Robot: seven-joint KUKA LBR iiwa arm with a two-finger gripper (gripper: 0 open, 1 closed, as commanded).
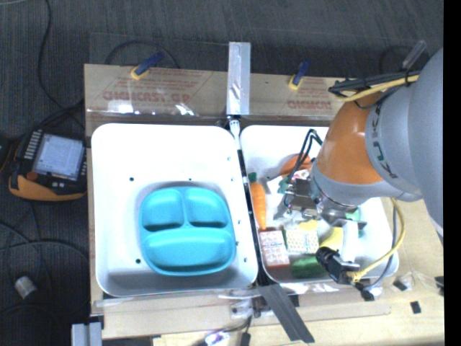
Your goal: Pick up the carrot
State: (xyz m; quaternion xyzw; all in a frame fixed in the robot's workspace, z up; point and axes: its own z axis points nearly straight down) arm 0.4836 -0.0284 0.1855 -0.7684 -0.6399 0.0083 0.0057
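Because the grey arm (403, 143) with its orange band leans in from the right over the right bin (248, 139), much of that bin's clutter is hidden, and the gripper (299, 197) sits low among the items so that whether it is open or closed cannot be told. The carrot (258, 202) lies lengthwise against the bin's left wall, just beside the gripper, with a small printed box (272, 249) below it. Across the divider, the left bin (115, 157) holds a blue divided plate (187, 229) with bare white floor around it.
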